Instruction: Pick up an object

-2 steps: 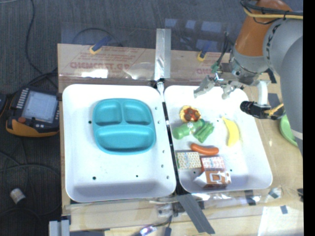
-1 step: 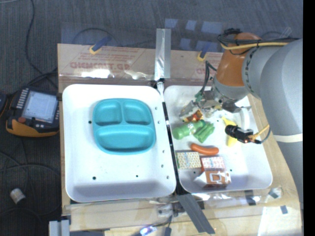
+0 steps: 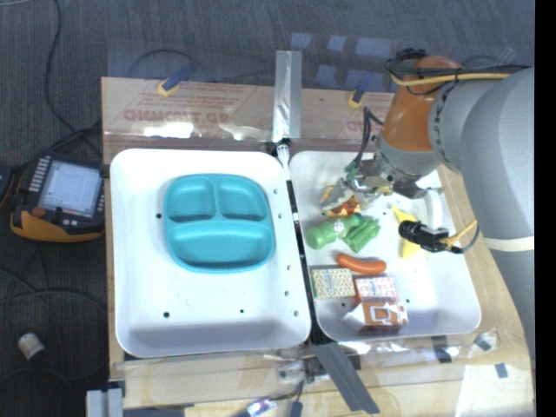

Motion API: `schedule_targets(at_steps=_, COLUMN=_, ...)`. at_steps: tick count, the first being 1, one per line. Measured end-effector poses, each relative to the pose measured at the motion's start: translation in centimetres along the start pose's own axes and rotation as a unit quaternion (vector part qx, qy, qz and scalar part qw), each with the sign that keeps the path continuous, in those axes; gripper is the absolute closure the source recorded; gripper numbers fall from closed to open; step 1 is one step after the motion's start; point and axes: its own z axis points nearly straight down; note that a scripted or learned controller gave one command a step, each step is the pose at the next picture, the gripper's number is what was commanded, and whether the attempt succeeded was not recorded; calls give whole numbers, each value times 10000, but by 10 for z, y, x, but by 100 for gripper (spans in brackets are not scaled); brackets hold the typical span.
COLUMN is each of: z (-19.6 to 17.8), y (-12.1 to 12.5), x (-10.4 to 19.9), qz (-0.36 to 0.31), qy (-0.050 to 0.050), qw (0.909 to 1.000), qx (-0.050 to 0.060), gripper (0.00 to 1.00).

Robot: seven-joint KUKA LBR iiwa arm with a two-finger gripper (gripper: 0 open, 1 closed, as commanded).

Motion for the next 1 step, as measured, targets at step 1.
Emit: schedule_targets(at_steps=1, z=-83, y=-33, x=36, qz=-1311, qy=-23, qw=9914, qx=-26, gripper=100)
